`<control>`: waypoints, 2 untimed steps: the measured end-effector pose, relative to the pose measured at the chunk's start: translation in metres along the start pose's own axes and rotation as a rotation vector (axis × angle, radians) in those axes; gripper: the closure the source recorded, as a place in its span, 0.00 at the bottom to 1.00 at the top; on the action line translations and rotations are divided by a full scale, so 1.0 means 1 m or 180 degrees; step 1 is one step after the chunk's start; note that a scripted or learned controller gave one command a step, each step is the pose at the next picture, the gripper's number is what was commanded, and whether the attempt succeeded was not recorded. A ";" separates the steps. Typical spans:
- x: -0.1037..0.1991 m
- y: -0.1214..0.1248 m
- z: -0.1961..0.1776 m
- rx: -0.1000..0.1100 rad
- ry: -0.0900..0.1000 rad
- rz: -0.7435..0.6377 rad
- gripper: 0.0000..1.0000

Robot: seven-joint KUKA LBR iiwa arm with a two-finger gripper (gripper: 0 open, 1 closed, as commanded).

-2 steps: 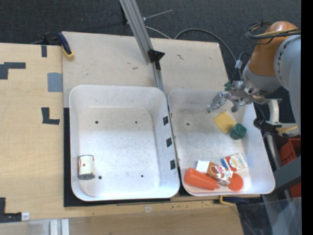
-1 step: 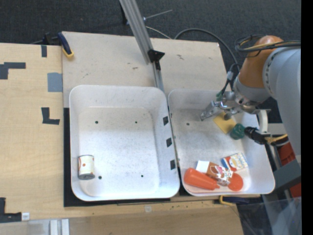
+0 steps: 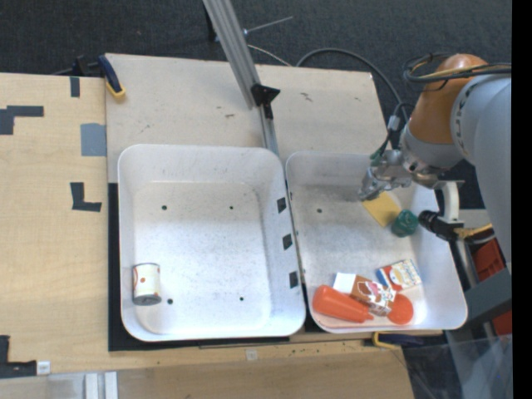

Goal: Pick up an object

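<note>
a: start at the near rim. what's sitting in the right-hand shallow white bin (image 3: 432, 318)?

b: closest to me there's a long orange carrot-shaped toy (image 3: 342, 305), lying roughly left to right along the front wall. touching it on the far side is a small printed carton in red, white and orange (image 3: 389, 283). over in the left-hand shallow white bin (image 3: 204, 160) a small cylindrical can with a white and brown label (image 3: 146, 283) stands near the front left corner, well apart from everything else.

a: and further back, by the arm?

b: a small dark green rounded object (image 3: 405, 223), and just beside it to the left a flat yellow block (image 3: 381, 209). the end effector (image 3: 376, 183) is down over the far edge of that yellow block, so the block lies just toward me from it. its long axis runs on a diagonal, far-left to near-right.

a: fingers open or closed?

b: i can't tell. from this slant they blur into one dark cluster, and i can't make out anything held between them. my judgement: the yellow block is the natural target, since it is much nearer than the carrot or the carton, and the green piece crowding it could get knocked.
</note>
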State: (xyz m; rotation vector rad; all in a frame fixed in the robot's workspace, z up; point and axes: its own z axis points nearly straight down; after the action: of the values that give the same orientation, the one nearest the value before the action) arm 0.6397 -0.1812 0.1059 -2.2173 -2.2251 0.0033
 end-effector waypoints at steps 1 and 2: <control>0.001 0.000 -0.064 -0.0022 0.0000 0.0006 1.00; 0.002 0.000 -0.111 -0.0017 0.0001 0.0006 1.00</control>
State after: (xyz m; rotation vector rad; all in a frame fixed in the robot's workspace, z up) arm 0.6403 -0.1795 0.2171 -2.2218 -2.2257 -0.0028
